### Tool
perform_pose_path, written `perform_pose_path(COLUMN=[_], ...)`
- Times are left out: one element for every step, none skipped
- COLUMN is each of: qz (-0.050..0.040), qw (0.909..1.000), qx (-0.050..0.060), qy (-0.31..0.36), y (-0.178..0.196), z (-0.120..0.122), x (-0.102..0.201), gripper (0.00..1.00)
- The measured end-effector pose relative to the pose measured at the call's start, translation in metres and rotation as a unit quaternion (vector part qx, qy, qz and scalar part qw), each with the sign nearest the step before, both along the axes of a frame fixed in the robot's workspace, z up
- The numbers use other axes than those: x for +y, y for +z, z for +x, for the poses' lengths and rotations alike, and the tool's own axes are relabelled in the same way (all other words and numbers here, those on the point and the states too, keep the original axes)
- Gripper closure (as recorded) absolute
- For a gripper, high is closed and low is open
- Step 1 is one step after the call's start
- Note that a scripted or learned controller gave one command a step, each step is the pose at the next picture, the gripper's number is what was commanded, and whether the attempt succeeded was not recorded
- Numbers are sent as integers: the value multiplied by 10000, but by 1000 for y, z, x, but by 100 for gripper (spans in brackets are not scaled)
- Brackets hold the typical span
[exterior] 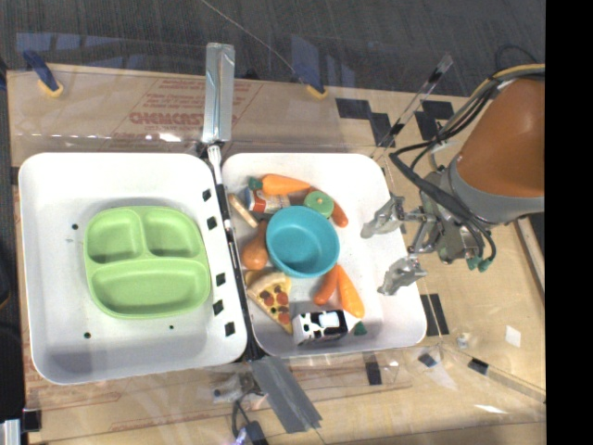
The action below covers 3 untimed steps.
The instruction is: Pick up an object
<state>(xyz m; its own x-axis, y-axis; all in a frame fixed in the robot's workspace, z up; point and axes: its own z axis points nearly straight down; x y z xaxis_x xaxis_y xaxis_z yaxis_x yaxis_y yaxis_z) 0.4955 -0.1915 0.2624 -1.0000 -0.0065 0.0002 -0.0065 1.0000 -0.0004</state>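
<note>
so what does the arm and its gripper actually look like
The arm ends in a broad orange band with grey beneath it. Black cables loop around the wrist, alongside a yellow one near the top and a small teal bit lower down. The gripper is bare silver-grey metal with two fingers, angular and jointed, on a darker grey mount.

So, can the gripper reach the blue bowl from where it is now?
Probably yes. The gripper hovers with open fingers over the right bin's right edge, and the blue bowl sits uncovered to its left. Bare bin floor lies between them; the carrots crowd only the bowl's lower side.
</note>
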Motion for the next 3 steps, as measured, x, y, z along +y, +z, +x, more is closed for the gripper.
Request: perform_pose_path(qz=[7, 2, 1], qw=[9861, 9188, 9209], qx=[28, 3, 11], qy=[-1664, -3946, -3899], y=[-79, -171, -161], z=[50, 50, 51], x=[6, 7, 9], gripper=[0, 0, 100])
